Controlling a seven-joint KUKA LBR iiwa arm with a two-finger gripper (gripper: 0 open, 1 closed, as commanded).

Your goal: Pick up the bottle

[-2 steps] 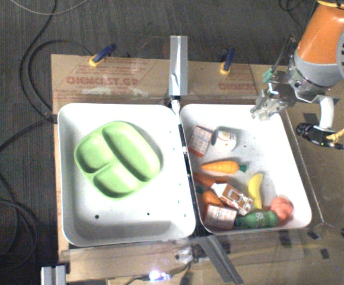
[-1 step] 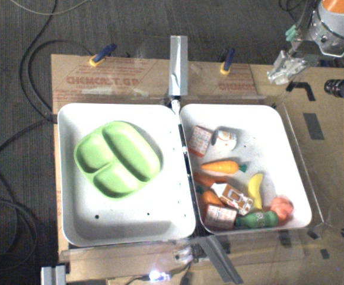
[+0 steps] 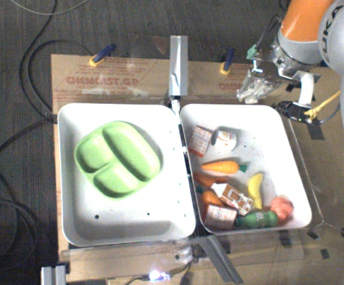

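A small white bottle with an orange label lies on its side near the far wall of the right bin. My gripper hangs above that bin's far rim, up and to the right of the bottle and well apart from it. Nothing shows in its grasp. The grey arm with the orange band reaches in from the upper right.
The right bin also holds a small carton beside the bottle, a carrot, a banana, more cartons, a green vegetable and a pink item. A green divided plate sits in the left bin.
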